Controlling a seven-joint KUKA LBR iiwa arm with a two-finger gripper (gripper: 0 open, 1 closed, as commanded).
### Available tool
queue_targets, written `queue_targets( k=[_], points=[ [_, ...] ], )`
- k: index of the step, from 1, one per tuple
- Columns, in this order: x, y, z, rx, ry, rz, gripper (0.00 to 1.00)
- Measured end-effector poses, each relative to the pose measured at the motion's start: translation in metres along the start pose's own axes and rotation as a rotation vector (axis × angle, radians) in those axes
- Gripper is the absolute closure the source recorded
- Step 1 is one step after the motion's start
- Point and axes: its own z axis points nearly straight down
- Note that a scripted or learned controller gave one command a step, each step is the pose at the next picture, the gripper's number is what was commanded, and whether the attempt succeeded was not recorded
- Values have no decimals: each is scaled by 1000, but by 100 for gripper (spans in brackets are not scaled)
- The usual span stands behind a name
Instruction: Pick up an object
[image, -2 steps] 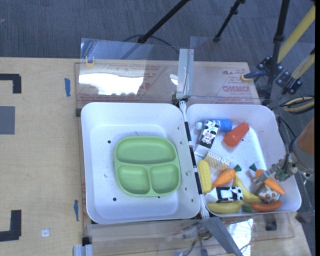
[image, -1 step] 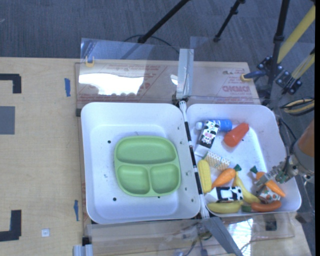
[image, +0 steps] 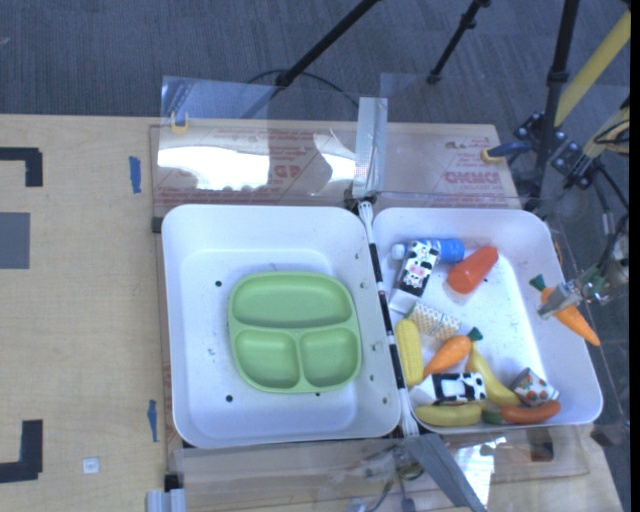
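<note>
The right bin (image: 520, 300) holds several toy foods. A black-and-white cow-print carton (image: 418, 268) lies near its back left, with a blue piece (image: 447, 248) and an orange-red piece (image: 472, 269) beside it. Lower down lie a yellow corn cob (image: 408, 350), a carrot (image: 447, 353), a second cow-print block (image: 458, 386), a banana (image: 455, 413) and a red chili (image: 527, 410). Another carrot (image: 570, 315) rests on the bin's right rim, next to a small metal part (image: 588, 290).
The left bin (image: 190, 300) holds a green divided plate (image: 294, 331). Clear plastic panels (image: 260, 150) stand behind both bins. Tripod legs and cables crowd the back right (image: 560, 130). Bare wooden bench (image: 70, 300) stretches to the left.
</note>
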Motion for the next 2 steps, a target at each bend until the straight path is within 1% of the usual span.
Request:
queue_targets(
  k=[1,2],
  points=[
    [44,10,-1,4,4,104,100],
    [53,18,-14,-1,-1,59,100]
  ],
)
